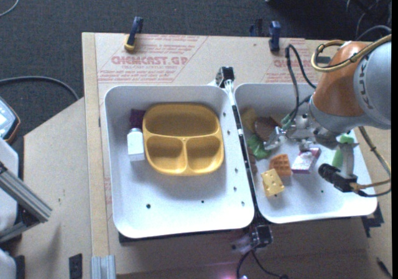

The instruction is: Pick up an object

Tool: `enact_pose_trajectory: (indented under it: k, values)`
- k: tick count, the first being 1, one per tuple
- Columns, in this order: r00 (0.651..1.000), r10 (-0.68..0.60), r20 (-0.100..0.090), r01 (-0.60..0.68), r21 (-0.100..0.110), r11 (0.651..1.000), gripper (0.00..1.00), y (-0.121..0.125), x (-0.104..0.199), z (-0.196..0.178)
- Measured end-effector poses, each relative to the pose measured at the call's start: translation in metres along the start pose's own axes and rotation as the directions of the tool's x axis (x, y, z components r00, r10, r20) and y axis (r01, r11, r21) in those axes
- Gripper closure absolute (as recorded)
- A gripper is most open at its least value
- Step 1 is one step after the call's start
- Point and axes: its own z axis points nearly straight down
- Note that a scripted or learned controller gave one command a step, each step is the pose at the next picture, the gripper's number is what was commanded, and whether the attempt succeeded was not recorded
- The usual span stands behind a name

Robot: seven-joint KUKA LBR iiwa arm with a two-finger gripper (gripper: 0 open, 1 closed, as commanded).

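My gripper (291, 133) hangs low over the middle of the right bin (311, 209), reaching in from the right under the grey arm with its orange band. Just to its left lie a brown piece (266, 127) and a green piece (255, 146). Below it sit an orange waffle-like block (281, 164), a yellow cheese block (272, 182) and a pink and white packet (305, 162). A pale yellow item (249, 117) rests near the bin's left wall, and a green object (339, 152) lies at the right, partly under the arm.
The left bin (180, 209) holds a yellow divided tray (183, 138), with a small white bottle (135, 143) and a purple item (137, 115) at its left. A raised rim (239, 141) separates the two bins. Clamps stand at the board's back edge.
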Motion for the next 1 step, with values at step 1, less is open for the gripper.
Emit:
enact_pose_trajectory:
  k: [1]
  values:
    - [1.000, 0.002, 0.002, -0.002, -0.006, 1.000, 1.00, 0.0007, -0.0011, -0.0134]
